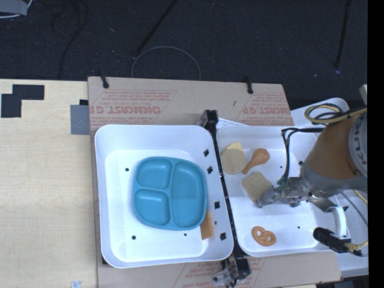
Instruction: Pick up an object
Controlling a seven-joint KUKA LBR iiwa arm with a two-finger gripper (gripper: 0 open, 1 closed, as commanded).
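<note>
White plastic formed two shallow bins side by side, and the right bin point(300, 248) served as the landmark. Inside it, toward its left wall, lay a tan slice of toy bread point(257, 185). Above the bread sat a pale round bun-like piece point(234, 159) and a small drumstick shape point(258, 158); a pretzel point(263, 236) lay near the bin's lower edge. The gripper point(268, 198) reached in from the bin's right side, its tip touching or just beside the bread's lower right corner. Whether the claw was open or closed, or held anything, could not be told from this angle. The left bin point(114, 251) held a blue divided plate point(169, 192). Judging the risk: the tip sat at the bread's edge, not over its middle, so closing might nudge the slice away or pinch only a corner and drop it
</note>
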